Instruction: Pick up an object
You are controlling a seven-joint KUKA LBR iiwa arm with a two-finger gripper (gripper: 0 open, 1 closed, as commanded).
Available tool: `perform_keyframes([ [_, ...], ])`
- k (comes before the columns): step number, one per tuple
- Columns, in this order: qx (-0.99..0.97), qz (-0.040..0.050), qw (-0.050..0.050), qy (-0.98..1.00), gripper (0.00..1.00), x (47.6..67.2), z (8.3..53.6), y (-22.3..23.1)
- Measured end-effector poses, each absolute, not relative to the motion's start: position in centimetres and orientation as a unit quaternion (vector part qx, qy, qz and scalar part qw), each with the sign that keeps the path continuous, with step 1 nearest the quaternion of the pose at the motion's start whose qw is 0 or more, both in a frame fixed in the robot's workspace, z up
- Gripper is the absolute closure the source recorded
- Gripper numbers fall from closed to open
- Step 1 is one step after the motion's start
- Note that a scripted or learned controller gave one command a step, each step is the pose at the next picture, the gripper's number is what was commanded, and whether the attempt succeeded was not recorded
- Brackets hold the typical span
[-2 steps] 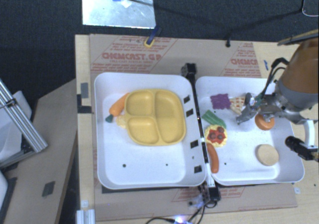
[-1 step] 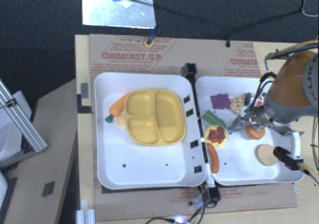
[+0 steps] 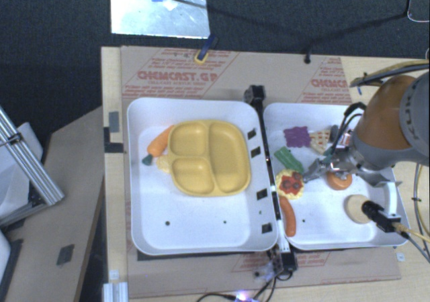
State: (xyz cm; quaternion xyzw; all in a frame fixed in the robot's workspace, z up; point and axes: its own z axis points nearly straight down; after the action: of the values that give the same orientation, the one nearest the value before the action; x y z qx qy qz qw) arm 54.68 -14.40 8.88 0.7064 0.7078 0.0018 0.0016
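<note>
Camera view: yellow tray (image 3: 205, 158) in left bin (image 3: 201, 230)

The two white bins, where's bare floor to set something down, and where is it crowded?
Left bin: bare strip along the near wall, below the yellow divided plate. Right bin: bare patch near its front wall, between the sausage and the tan disc. Crowded around the gripper and pizza slice.

Yellow tray (image 3: 205, 158) — orange carrot (image 3: 160, 141)
</note>
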Motion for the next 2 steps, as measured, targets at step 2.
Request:
perform_keyframes([
  [2,0.706,0.0010,0.002,0.708,1.00,54.8,14.5,-14.9],
])
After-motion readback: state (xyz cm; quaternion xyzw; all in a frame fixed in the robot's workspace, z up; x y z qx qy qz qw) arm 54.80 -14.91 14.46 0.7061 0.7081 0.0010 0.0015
